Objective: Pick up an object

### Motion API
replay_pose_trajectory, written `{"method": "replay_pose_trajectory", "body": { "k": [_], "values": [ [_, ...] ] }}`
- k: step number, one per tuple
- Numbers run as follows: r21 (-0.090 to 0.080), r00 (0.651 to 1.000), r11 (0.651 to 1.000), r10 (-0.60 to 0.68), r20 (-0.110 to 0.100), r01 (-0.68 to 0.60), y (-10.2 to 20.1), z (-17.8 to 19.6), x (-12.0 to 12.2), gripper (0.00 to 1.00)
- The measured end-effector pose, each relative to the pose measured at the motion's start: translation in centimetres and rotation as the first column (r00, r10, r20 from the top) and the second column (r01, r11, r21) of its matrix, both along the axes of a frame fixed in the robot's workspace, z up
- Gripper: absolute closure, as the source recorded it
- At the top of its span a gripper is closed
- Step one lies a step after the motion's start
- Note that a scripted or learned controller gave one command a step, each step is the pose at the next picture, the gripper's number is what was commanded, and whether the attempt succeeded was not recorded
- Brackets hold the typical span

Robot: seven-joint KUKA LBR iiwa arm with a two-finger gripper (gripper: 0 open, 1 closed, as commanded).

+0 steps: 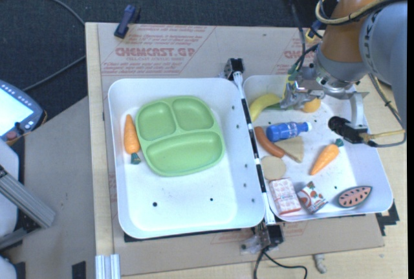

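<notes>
My gripper point(299, 96) is down at the back of the right bin point(372, 171), beside the right end of a yellow banana point(264, 105). A small orange-yellow object point(313, 103) lies right against it, partly hidden. In front of it lie a blue bottle point(286, 131) on its side, a red sausage point(268, 143), a bread slice point(296, 151), a round cookie point(274, 169) and a carrot point(325, 158). Two small cartons point(284, 197) and a watermelon slice point(354, 196) rest at the bin's front.
The left bin point(119, 161) holds a green divided plate point(178, 135) and a second carrot point(131, 135) at its left. A black cable plug point(346, 129) hangs over the right bin. A blue clamp point(125, 21) sits on the bench's far left corner.
</notes>
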State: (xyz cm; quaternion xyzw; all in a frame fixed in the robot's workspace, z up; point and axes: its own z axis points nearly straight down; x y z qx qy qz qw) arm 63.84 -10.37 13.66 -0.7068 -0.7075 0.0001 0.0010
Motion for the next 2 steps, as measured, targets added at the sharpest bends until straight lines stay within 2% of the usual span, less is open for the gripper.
{"method": "replay_pose_trajectory", "body": {
  "k": [1,2],
  "values": [
    [-0.002,1.000,1.000,-0.002,0.001,0.002,-6.19,6.00,-6.00,1.00],
    [-0.001,1.000,1.000,-0.001,0.000,0.001,-6.10,5.96,-6.00,0.00]
  ]
}}
